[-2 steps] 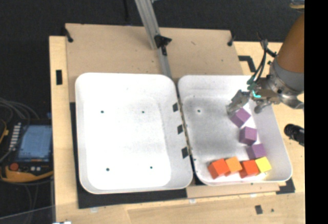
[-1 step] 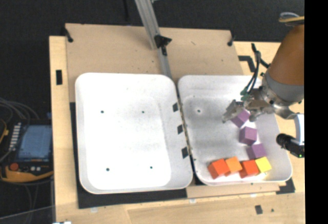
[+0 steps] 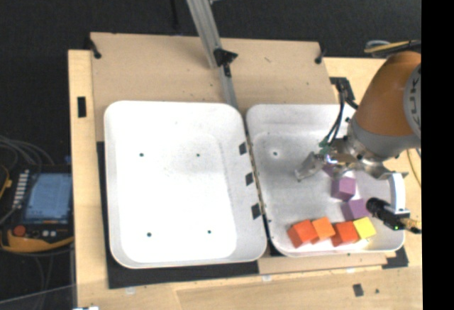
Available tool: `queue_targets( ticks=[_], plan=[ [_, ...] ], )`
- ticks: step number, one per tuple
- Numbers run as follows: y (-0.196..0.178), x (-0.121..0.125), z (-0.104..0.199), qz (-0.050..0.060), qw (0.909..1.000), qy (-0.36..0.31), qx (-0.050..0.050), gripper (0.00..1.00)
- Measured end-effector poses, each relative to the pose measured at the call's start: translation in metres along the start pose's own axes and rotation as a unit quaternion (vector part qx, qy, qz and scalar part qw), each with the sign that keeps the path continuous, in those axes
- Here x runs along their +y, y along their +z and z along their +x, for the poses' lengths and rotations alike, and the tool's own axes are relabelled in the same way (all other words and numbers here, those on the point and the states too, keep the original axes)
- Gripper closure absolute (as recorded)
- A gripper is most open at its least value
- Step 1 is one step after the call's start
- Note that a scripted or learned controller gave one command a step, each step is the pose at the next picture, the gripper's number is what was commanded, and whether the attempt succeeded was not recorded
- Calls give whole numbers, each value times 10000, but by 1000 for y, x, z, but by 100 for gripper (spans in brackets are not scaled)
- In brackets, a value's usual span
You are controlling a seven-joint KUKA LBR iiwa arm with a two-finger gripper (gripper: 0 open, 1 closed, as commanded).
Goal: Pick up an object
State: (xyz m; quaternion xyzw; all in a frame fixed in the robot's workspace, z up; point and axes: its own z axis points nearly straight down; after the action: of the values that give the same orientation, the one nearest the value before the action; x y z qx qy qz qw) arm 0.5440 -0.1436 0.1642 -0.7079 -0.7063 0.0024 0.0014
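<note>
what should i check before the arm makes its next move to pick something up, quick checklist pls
1. Objects within reach: ok. Purple blocks, orange blocks and a yellow block lie in the right bin.
2. Gripper placement: ok. The gripper is over the right bin, just up and left of the upper purple block.
3. Anything gripped: cannot tell. The wrist hides the fingertips.
4. Target isolated: not ok. The blocks sit clustered in the near right corner, several touching.
5. Wall clearance: not ok. The orange and yellow row lies close to the bin's near rim.
6. Cable clear of path: cannot tell. A dark cable hangs beside the wrist.
</note>
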Motion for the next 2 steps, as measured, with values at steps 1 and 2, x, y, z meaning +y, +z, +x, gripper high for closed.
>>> queue_targets(
  ticks=[1,2],
  plan=[
    [55,-7,-10,0,10000,-2,0,0],
    [41,-4,-9,-55,10000,30,11,100]
  ],
)
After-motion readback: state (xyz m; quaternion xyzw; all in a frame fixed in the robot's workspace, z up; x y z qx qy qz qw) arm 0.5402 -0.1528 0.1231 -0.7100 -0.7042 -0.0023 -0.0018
